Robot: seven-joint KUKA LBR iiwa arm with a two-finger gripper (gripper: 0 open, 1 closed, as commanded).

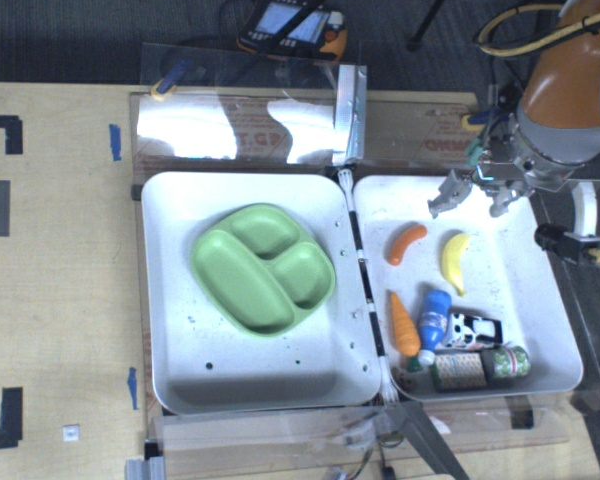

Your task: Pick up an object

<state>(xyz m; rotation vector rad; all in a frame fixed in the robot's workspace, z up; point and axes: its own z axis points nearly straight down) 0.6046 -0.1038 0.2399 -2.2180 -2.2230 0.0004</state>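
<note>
Item: jaws [472, 194], spread wide and holding nothing, poised over the far part of the right bin [560, 298].
Nearest candidate: yellow banana [454, 259], lying just nearer the camera than the jaws and almost directly under them, long axis running away from the camera toward them.
Alternate: orange sausage-shaped piece [405, 243], off to the jaws' left-bin side, angled.
Judgement: a short drop toward the banana suffices.

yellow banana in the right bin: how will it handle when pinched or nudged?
The banana looks like smooth, glossy moulded plastic, so probably stiff, light, and a bit slippery. Its curved, tapered shape suggests it may pivot or rock when nudged rather than roll away. It lies apart from the orange sausage, leaving room for the end effector.
</note>
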